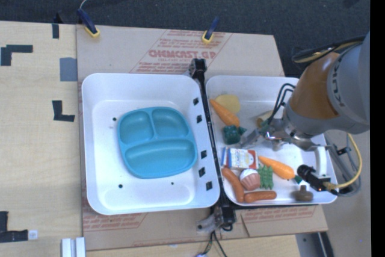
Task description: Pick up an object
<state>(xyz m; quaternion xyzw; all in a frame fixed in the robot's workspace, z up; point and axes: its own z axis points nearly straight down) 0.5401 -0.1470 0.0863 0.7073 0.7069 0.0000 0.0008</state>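
Observation:
My gripper (262,133) hangs low inside the right bin (258,85), near its middle, with the arm coming in from the right. Just to its left lies a dark green toy (233,133). Below that is a small milk carton (239,158). An orange carrot (278,167) with a green top lies just below the gripper. Another orange carrot (222,112) and a pale yellow piece (228,102) sit at the bin's upper left. Nothing visibly sits in the gripper.
The left bin (96,129) holds a blue divided plate (157,141). Along the right bin's front lie two sausages (233,184) (260,195), a red and white cupcake-like toy (249,177) and a small brown piece (302,194). The bins meet at a black-clipped divider (206,129).

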